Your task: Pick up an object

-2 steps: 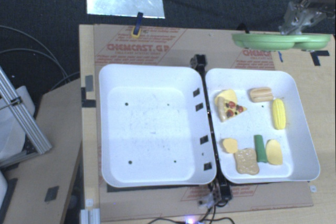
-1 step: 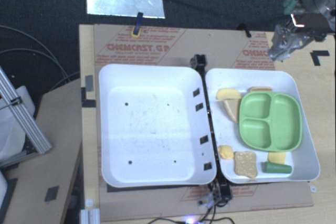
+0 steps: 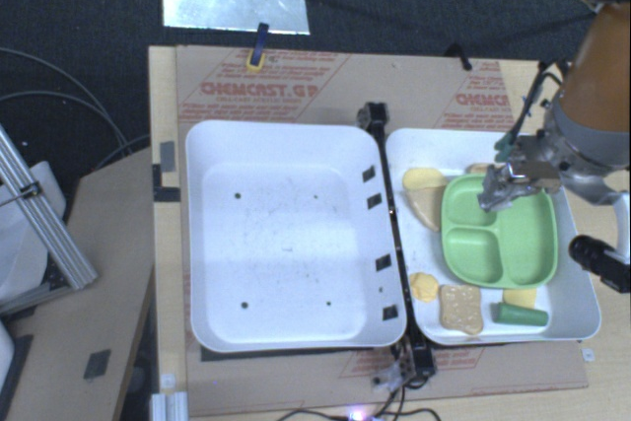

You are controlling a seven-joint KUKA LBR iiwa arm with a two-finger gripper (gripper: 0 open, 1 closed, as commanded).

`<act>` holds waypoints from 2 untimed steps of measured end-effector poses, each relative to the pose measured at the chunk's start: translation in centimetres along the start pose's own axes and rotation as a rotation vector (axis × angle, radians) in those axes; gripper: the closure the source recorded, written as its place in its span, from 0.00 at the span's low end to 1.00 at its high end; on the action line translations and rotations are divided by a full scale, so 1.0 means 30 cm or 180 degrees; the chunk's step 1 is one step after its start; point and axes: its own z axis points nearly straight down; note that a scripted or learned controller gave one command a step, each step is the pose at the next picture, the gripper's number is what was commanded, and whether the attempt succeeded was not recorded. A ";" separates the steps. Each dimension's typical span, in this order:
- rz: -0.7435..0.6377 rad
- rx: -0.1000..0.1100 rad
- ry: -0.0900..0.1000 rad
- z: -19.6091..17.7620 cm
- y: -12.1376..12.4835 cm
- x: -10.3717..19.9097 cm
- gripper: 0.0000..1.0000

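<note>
You are looking down on two shallow white bins side by side on the bench. The left bin (image 3: 286, 232) shows its bare white floor, marked with a few small dark dots. The right bin (image 3: 582, 315) holds all the objects.

The largest thing there is a light green divided tray (image 3: 498, 237), a rounded rectangle with raised rims and three compartments: one long section across its upper part and two smaller ones below. It lies flat in the middle of the right bin, with its surface plain and matte.

Around it you see a pale yellow piece (image 3: 426, 192) tucked against the tray's upper left corner, a small yellow round piece (image 3: 424, 287) below the tray's lower left corner, a tan cracker-like square (image 3: 460, 308) just beside that, and a dark green cylinder (image 3: 520, 315) lying on its side near the bin's front edge, with a bit of yellow showing behind it.

The arm comes in from the right, and the gripper (image 3: 498, 194) hangs over the tray's upper compartment, its metal tip at or very near the tray's top rim. You cannot tell from this angle how the jaws stand, nor whether they have hold of the rim.
</note>
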 end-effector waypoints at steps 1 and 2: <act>-0.0033 -0.0004 0.0008 0.520 0.175 0.179 1.00; -0.0044 -0.0034 0.0017 0.430 -0.035 0.397 1.00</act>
